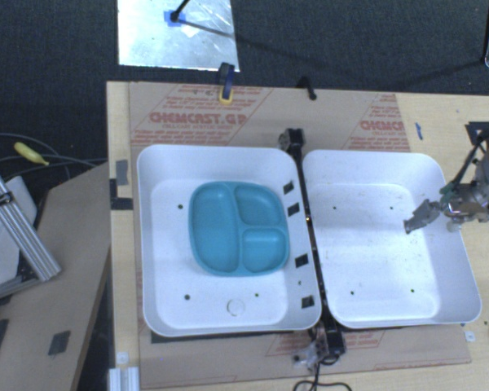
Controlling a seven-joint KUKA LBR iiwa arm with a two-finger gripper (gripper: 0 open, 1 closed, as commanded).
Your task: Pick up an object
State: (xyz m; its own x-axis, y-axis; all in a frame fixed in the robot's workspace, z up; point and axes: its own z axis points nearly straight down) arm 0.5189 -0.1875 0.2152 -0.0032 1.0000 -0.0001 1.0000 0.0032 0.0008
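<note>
- Camera view, gripper: the gripper (pixel 418 217) hangs over the right bin (pixel 375 300), close to that bin's right wall, at the end of the arm (pixel 481 206) that enters from the right edge.
- Camera view, gripper state: cannot tell from this slant whether it is wide or narrow. Nothing is seen held in it.
- Camera view, task object: the blue divided plate (pixel 238 227) lies flat in the left bin (pixel 167 177), roughly at its centre. It has three compartments and faces up.
- Camera view, key relation: the plate lies to the left of the gripper, well apart from it, with the central divider (pixel 308 243) between the two bins in between. Plate and gripper sit at about the same height in the frame, so the required travel is judged to be almost purely leftward across the divider.
- Camera view, axis: the plate is near-square with rounded corners, with no clear long axis. A grasp on its raised rim appears the likeliest option.
- Camera view, other item: a small pale round object (pixel 235 306) rests near the left bin's front wall; its identity is unclear.
</note>
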